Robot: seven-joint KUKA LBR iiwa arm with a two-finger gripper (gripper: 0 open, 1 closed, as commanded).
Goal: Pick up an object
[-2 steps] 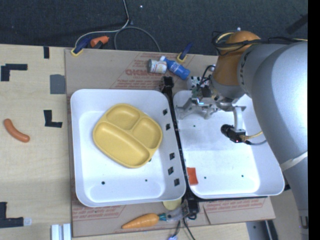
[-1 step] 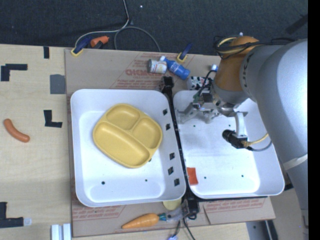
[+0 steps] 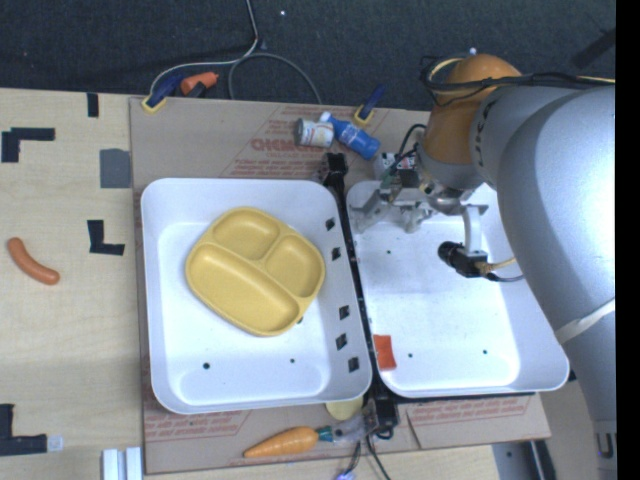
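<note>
- Yellow divided plate is the main pickable obj here, lying in the left bin, a bit tilted, three compartments facing up, nothing in them.
- Right bin just has a small orange-red tag near its left wall, close to the front corner.
- Arm comes in from the right, big grey body w/ the orange band up top. It sits over the back part of the right bin.
- Gripper is low at the back-left corner of the right bin, near the divider btw the bins. Can't tell how it's set, too much clutter and hardware there. Nothing visibly pinched in it.
- Plate and gripper are well apart, diff bins.
- Outside the bins: carrot toy on the cardboard at the front edge, just below the left bin.
- Sausage toy on the wooden bench far left, well away from everything.
- Blue-and-white bottle thing lying on its side behind the bins, on the cardboard.
- Clamp w/ orange handle at the back-left corner of the cardboard, and a cable loops over the dark floor behind.
</note>
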